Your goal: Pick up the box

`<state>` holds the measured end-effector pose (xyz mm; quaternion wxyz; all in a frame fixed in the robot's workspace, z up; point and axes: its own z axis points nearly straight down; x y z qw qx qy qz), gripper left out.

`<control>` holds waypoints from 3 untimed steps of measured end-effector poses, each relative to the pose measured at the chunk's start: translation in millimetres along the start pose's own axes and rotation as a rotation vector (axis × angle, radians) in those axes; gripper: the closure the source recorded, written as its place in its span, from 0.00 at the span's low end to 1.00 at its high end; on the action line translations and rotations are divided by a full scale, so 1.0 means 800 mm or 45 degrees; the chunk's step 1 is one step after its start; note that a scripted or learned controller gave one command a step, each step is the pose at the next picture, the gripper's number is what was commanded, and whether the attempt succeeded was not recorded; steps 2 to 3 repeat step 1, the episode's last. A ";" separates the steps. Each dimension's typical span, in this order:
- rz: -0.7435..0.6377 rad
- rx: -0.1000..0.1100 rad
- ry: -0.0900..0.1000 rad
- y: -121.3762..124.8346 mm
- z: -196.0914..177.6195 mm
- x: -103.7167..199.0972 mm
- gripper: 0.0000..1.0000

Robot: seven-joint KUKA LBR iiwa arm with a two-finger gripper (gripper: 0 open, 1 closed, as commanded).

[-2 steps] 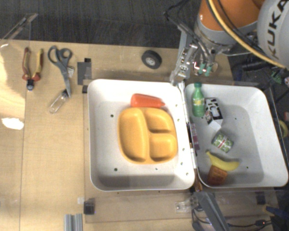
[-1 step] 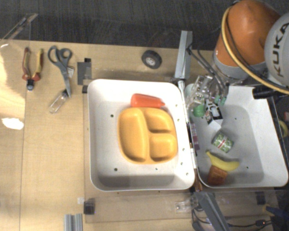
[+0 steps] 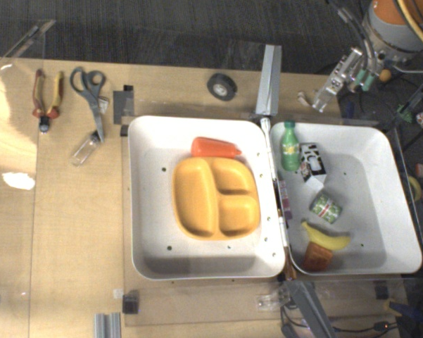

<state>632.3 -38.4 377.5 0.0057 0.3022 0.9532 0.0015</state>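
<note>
At the far left of the frame, on the wooden table (image 3: 63, 245), lie pliers with red handles (image 3: 45, 97) and, just beside them, scissors with grey handles (image 3: 91, 97). A small white patch (image 3: 18, 181) lies lower on the table, near the left edge. A roll of black tape (image 3: 222, 86) sits near the upper middle, above the bins.

The left bin (image 3: 148, 189) takes the middle of the frame. Inside it rests a yellow tray with three compartments (image 3: 215, 196), and an orange-red object (image 3: 215, 146) touches the upper edge of this tray.

The right bin (image 3: 387, 203) stands just beside it, the two rims touching. In its upper left corner lies a green bottle (image 3: 289, 146). Right next to the bottle is the box (image 3: 311, 162), black and white, lying flat and slightly turned, in the upper left part of this bin. Below it lies a small green and white can (image 3: 325, 208) on its side. Lower still, a yellow banana (image 3: 326, 237) lies across a brown-orange object (image 3: 317, 257) near the bottom rim.

My gripper (image 3: 324, 97) is in the upper right of the frame, above the table and outside the right bin, well apart from the box. It carries nothing. I cannot tell if my jaws are apart or together from this angle.
</note>
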 end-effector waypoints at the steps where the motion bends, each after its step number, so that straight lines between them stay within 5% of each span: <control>1: -0.172 0.000 0.003 0.010 0.081 0.067 1.00; 3: -0.172 0.000 0.003 0.010 0.081 0.067 1.00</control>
